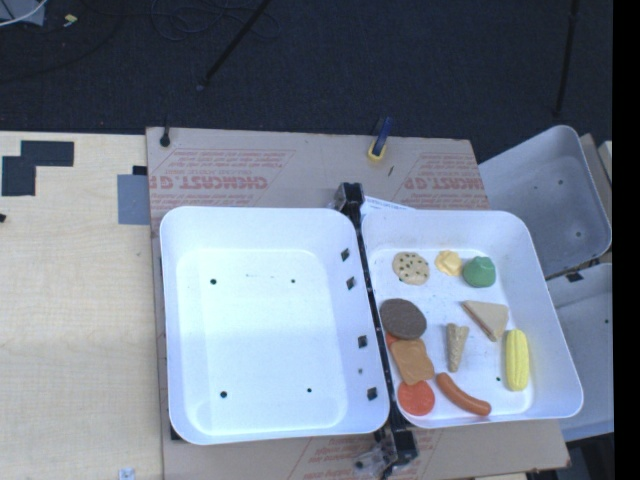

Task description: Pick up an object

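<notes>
**Picking from the right-hand bin: every candidate lies there, on the arm's entry side**

Going L to R: shallow white plastic left bin [260, 338], then black clips along the shared edge [362, 308], then shallow white plastic right bin [500, 233] w/ all the toy food.

Right bin contents, L to R:
- dark brown round disc [403, 318], hard by the dividing edge
- speckled beige cookie [410, 266], far-left of the group
- orange rectangular slab [411, 360], touching the brown disc's near side
- red round disc [416, 398], at the slab's near end, looks to overlap it
- small yellow lump [448, 262], just beside a green rounded piece [479, 271]
- pale beige cone [456, 345], long axis near-far
- orange-red sausage [463, 395], long axis slanting from far-left to near-right
- tan triangular wedge [487, 319]
- yellow corn cob [516, 359], long axis near-far, rightmost item, apart from its neighbours

Key relation: the arm comes in from the right, so the corn cob is prob. the closest target on that side, w/ bare bin floor around it. To close across its narrow width, a grasp would need to span left-right, square to that near-far axis. The brown disc / slab / red disc cluster is crowded and tight to the bin wall, so a poorer bet.

Gripper state: can't tell whether released or clenched. No item is lifted; all rest on the bin floor, so the pick is not yet done.
</notes>
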`<control>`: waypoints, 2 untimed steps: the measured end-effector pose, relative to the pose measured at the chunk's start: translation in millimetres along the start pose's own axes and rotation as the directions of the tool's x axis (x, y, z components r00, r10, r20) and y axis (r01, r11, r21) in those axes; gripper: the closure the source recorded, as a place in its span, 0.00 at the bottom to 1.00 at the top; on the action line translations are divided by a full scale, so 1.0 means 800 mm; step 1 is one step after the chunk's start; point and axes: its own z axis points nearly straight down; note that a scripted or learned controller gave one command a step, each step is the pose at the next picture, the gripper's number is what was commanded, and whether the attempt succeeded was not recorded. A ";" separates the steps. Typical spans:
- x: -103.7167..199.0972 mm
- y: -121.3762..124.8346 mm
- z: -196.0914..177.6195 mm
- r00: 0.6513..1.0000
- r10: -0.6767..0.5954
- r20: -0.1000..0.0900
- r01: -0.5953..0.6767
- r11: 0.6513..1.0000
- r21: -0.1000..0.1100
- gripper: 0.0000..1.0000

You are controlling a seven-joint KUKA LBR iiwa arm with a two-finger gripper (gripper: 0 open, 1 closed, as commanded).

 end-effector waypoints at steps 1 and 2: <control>0.004 0.000 0.157 1.000 -0.002 -0.006 0.002 1.000 0.012 1.00; 0.002 0.000 -0.005 1.000 -0.002 0.004 0.002 1.000 -0.014 1.00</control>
